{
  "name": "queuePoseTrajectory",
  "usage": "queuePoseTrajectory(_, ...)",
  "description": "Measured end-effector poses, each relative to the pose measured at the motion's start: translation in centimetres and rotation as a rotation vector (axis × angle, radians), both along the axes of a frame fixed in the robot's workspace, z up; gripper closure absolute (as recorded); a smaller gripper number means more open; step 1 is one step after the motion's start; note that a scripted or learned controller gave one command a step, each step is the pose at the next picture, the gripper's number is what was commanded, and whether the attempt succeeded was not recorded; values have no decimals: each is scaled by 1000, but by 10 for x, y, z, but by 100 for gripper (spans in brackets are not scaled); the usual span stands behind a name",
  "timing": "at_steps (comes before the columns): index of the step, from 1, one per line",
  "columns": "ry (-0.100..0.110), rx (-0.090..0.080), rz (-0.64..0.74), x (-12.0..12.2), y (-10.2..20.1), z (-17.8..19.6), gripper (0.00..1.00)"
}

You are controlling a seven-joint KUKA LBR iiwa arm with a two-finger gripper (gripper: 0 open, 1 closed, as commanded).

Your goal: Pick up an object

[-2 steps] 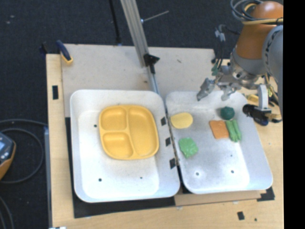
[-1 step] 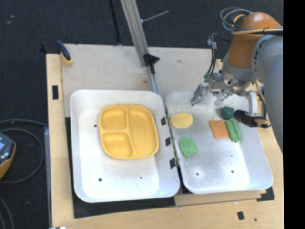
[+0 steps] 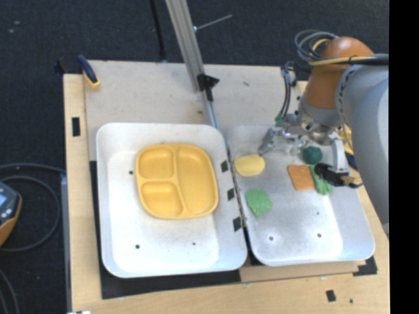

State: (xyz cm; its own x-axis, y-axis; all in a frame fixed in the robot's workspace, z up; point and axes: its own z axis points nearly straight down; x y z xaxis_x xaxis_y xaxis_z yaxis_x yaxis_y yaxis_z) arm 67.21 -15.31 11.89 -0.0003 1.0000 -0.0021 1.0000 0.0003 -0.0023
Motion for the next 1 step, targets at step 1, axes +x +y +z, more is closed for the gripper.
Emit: queuePoseTrajectory(1, -2, 0, 1, 0, -1, -18, 0)
